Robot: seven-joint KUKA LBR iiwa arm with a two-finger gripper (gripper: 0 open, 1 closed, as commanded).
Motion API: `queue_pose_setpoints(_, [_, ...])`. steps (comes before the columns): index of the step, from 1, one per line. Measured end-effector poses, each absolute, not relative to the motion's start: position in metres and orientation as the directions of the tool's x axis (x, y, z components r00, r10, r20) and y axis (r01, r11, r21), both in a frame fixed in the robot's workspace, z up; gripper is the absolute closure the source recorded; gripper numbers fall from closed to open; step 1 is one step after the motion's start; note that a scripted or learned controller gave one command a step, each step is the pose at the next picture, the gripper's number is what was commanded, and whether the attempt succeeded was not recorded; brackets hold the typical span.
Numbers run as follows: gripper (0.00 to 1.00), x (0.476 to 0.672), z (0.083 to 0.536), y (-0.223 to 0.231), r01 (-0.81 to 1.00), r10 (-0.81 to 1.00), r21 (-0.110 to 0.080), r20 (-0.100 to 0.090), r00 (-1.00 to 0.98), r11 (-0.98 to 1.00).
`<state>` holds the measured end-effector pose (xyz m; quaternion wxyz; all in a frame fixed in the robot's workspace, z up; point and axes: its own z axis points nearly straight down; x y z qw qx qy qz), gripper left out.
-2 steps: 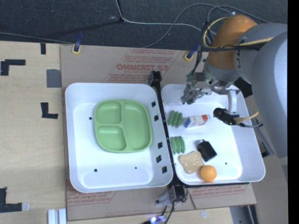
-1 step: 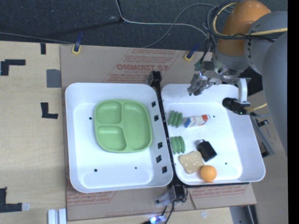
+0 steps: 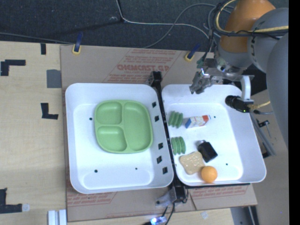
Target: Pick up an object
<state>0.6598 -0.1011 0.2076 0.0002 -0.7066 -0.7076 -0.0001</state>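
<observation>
My gripper [image 3: 200,84] hangs over the far edge of the right bin [image 3: 243,139], well above its contents, and I see nothing between its fingers. In that bin lie two green ridged pieces [image 3: 176,119] [image 3: 178,145], a small tube with a red and blue label [image 3: 197,121], a black block [image 3: 206,151], a tan toast-shaped piece [image 3: 191,162] and an orange ball [image 3: 209,174]. The tube is the object closest to the gripper, lying nearer the camera than it.
The left bin [image 3: 82,139] holds a green divided plate [image 3: 123,126]. A black divider with clips [image 3: 161,121] runs between the bins. Cables [image 3: 187,18] hang behind the bench, and the arm's grey and orange body [image 3: 248,22] fills the upper right.
</observation>
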Motion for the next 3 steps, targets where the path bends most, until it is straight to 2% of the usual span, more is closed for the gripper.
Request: queue_pose_setpoints(3, [1.0,0.66,0.207,0.059,1.0,1.0,-0.002,0.0,-0.005,0.005])
